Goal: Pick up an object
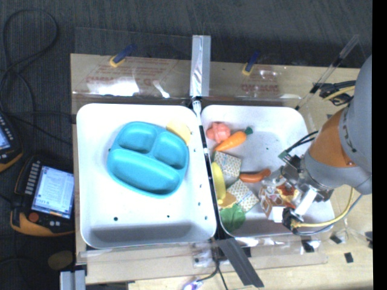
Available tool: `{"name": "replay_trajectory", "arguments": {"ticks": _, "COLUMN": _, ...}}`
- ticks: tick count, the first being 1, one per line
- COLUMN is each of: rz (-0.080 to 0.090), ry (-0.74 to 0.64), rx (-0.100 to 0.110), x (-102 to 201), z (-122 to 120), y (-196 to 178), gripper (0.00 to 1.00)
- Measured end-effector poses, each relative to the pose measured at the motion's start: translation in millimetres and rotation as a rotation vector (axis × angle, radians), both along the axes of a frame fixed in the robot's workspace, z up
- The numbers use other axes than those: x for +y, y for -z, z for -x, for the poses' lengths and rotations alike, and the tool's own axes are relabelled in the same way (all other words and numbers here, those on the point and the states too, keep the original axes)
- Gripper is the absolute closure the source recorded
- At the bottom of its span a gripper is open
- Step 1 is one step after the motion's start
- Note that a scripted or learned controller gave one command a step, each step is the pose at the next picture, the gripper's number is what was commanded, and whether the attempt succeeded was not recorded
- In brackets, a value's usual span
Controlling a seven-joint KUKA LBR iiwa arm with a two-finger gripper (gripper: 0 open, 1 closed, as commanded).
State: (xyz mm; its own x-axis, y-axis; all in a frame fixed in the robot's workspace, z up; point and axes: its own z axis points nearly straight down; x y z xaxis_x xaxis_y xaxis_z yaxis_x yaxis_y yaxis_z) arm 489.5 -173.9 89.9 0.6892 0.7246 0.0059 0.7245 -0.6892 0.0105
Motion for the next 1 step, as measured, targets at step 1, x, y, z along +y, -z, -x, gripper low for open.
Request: {"name": "replay_trajectory", "arguments": {"ticks": 1, "rz": -0.004, "ry": -0.003, "rx": 0.007, "x": 0.7, "z": -0.1, "y": -7.9, "gripper": 1.00}}
